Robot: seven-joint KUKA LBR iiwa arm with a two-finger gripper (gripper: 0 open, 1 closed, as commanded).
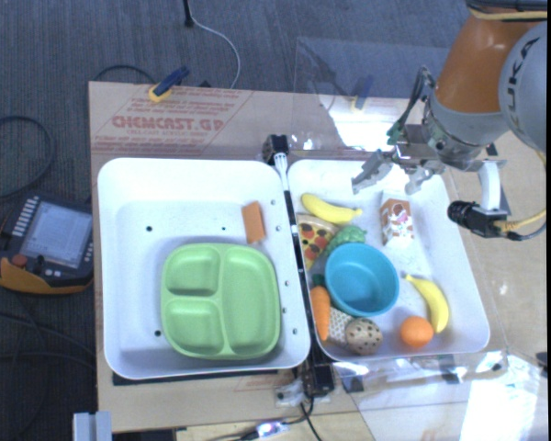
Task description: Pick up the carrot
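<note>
The carrot (320, 311) is an orange tapered piece lying along the left wall of the right bin (468, 283), just below and left of the blue bowl (362, 278). My gripper (391, 175) hangs over the far part of the right bin, well above and to the right of the carrot. Its two grey fingers (372, 171) are spread apart, open, with nothing between them.
The right bin also holds two bananas (328, 209) (432, 301), a pizza-slice toy (314, 239), a green item (351, 237), a small carton (397, 221), an orange (417, 332) and a speckled ball (364, 335). The left bin (138, 191) holds a green divided plate (222, 299) and an orange block (253, 222).
</note>
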